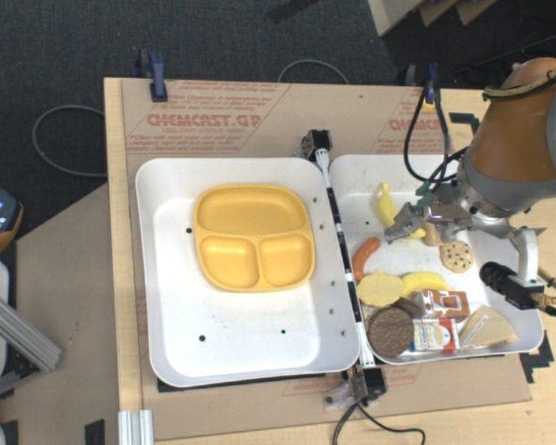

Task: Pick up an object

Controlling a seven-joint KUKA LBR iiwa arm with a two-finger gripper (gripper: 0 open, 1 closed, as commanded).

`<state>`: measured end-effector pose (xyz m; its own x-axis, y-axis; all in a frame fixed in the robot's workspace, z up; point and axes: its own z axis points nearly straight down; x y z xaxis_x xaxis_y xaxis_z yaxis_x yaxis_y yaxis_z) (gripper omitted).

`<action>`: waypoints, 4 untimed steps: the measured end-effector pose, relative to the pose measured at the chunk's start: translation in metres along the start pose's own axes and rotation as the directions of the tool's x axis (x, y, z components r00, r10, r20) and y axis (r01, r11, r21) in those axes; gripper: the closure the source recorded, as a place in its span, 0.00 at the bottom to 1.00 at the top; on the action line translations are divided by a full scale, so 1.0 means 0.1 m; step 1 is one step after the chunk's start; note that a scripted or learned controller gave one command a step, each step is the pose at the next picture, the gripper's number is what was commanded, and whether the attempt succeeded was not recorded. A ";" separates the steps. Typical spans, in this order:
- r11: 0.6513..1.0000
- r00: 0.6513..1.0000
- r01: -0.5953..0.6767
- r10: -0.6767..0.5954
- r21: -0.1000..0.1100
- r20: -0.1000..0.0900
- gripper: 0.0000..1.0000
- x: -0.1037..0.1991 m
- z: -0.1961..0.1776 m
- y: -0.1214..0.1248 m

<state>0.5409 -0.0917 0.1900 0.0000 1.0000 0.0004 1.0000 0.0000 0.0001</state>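
The gripper [417, 222] hung over the right bin [347, 179], and I could not tell how it was set or if it had anything. Toy foods lay in that bin. The yellow banana [386, 203] sat just left of the gripper, near the bin's top. It looked light, hard and a bit slippery. Grabbing across its thin middle seemed best.

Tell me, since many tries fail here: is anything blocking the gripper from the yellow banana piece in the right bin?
Nothing visible does. The gripper hangs just beside the yellow banana piece in the right bin, with bare bin floor between them; the cookie lies on its other side.
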 end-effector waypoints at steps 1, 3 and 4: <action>1.000 1.000 -0.003 0.003 0.002 0.002 0.00 -0.46 1.12 0.44; 1.000 1.000 0.002 -0.002 -0.005 0.002 1.00 -0.26 0.94 1.25; 1.000 1.000 0.004 -0.004 -0.001 -0.002 1.00 0.31 0.00 0.69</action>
